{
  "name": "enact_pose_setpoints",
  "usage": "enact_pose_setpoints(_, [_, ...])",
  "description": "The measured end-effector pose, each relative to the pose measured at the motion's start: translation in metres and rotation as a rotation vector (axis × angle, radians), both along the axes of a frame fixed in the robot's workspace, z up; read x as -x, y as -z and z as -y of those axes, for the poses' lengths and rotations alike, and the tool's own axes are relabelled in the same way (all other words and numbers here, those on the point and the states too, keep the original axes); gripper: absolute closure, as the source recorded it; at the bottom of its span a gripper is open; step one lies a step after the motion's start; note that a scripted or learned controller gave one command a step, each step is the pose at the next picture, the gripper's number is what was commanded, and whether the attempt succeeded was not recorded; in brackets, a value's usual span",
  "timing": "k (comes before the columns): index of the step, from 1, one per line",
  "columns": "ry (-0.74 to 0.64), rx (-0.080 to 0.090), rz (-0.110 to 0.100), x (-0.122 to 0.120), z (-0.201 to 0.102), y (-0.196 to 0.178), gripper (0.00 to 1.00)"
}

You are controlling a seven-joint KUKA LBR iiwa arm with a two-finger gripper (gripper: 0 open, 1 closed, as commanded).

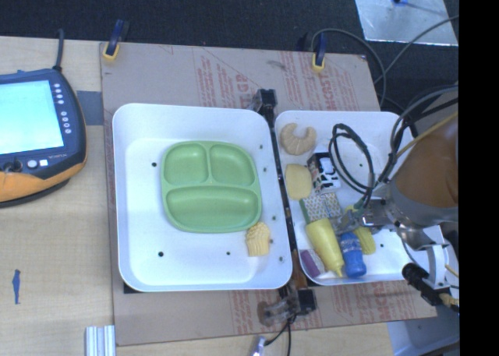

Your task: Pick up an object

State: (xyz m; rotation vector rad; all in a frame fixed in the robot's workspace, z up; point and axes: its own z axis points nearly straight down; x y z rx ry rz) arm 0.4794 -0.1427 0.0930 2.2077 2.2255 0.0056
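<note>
My hand (357, 222) is low in the right bin (390, 125), reaching in from the right, and sits among the cluster of things at the near end of that bin. Cables and my wrist cover it, so I cannot tell how the hand is set or whether it has anything.

Just beside my hand, toward the left, lies a yellow bottle (324, 244), tilted lengthwise along the bin. Touching it on the right is a blue bottle-shaped object (352, 258). A small purple item (309, 262) lies at the bin's near left corner, next to the yellow bottle. Behind these sits a grey mesh-patterned piece (321, 206), then a black-and-white item (323, 174), with a pale yellow rounded object (297, 181) beside it against the bin's left wall. At the far end rests a tan curved pastry-like toy (297, 138). A black cable (348, 156) loops over the middle of this bin.

The left bin (132, 191) holds a green divided plate (210, 187) near its centre and a small yellow corn-like toy (258, 239) just off the plate's near right corner.

Both bins rest on brown cardboard (195, 74) clamped to the worktop (47, 269). On the worktop's far left lies a control pendant (35, 132) with a lit screen.
</note>
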Motion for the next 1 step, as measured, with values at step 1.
enact_pose_setpoints(1, [0.002,-0.002,-0.009,-0.0301,-0.0432,-0.0567,1.0])
